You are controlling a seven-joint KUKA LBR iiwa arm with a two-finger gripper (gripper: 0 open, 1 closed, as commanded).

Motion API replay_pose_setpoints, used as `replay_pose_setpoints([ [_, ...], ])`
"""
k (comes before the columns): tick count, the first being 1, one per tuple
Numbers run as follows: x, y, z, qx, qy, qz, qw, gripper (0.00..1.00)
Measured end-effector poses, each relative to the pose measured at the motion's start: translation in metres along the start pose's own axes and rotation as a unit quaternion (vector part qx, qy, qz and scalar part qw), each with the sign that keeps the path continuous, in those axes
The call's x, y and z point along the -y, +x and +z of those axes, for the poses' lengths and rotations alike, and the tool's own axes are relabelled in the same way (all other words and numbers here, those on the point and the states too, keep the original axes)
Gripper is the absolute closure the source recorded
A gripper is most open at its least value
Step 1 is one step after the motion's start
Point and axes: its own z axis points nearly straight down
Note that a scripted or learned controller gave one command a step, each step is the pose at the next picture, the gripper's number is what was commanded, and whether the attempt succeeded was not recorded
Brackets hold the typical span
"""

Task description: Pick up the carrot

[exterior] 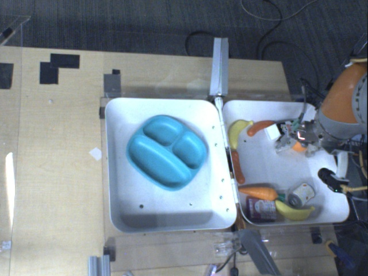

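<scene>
Worktop (57,154): pale wood surface carrying two shallow white bins side by side, with black patches near its far left corner.
Left bin (118,171): holds one blue divided plate (167,150), three compartments, lying slightly skewed near the bin's middle.
Right bin (339,211): holds the clutter and the arm's working end.
Carrot (259,192): lies flat near the front of the right bin, close to its left wall, long axis running left to right. It touches or nearly touches a dark can (261,210) just in front of it and a banana (294,211) at its right end.
Other contents: a small grey cylinder (302,193) beside the banana; a yellow fruit (238,132) at the far left corner with an orange-red curved piece (260,127) next to it; a thin red strip (236,164) along the left wall.
Arm (345,102): enters from the right, orange band visible above the wrist.
Gripper (296,140): sits low over the far right part of the right bin, well apart from the carrot. A small orange item shows at its tip.
Jaws: state cannot be told; the wrist hardware hides them.
</scene>
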Motion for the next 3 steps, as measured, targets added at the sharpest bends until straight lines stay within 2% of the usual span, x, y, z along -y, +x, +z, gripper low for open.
replay_pose_setpoints([
  [1,-0.002,0.001,-0.012,0.000,-0.002,-0.002,1.0000,1.00],
  [2,-0.003,0.073,-0.123,0.000,0.003,0.253,0.9674,1.00],
  [3,-0.002,0.074,-0.123,0.001,0.003,0.253,0.9675,0.00],
])
